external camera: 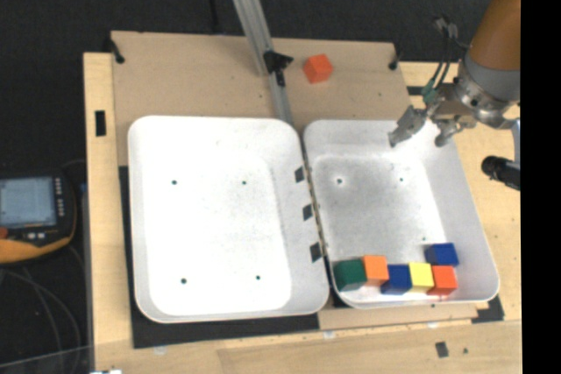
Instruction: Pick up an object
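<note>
Looking down, you see the gripper (427, 130) hovering with jaws spread wide, gripping nothing, over the right bin's (372, 188) one-o'clock corner; the coloured blocks (399, 272) huddle along its six-o'clock wall.

Open claw (427, 130) above right bin (386, 188), blocks (399, 274) inside.

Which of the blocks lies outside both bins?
The orange block on the brown board behind the bins. The other six, green, orange, two blue, yellow and red-orange, sit clustered at the near edge of the right bin.
</note>
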